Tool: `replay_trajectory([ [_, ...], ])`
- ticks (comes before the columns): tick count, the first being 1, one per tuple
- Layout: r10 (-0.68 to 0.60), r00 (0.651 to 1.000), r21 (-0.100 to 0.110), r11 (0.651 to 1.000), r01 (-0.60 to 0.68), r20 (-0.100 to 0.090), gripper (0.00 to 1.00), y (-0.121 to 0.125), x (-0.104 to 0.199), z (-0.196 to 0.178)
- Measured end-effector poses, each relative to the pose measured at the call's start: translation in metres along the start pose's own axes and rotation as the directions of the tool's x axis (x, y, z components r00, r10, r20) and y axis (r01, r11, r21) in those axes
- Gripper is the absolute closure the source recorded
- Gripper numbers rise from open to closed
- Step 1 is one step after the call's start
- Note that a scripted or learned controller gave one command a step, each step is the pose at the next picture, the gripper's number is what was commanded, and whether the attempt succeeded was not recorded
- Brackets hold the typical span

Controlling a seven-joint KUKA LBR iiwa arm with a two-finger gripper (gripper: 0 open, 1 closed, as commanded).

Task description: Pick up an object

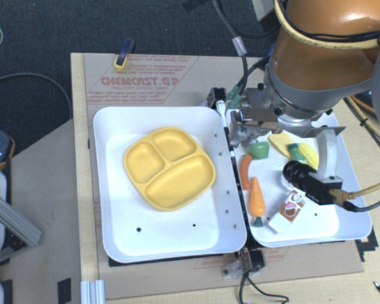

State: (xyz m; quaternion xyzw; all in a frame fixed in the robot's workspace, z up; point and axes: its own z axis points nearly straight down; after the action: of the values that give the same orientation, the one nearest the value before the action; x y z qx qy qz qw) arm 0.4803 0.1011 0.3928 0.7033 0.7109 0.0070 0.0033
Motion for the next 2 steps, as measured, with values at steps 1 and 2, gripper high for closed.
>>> replay_trajectory([
  [1,0.000,1.000,0.022,1.000,0.000,0.005,1.00,-0.003,0.090,0.056],
  [2,0.016,1.000,0.023,1.000,-0.016,0.009,1.00,-0.003,0.046,0.115],
])
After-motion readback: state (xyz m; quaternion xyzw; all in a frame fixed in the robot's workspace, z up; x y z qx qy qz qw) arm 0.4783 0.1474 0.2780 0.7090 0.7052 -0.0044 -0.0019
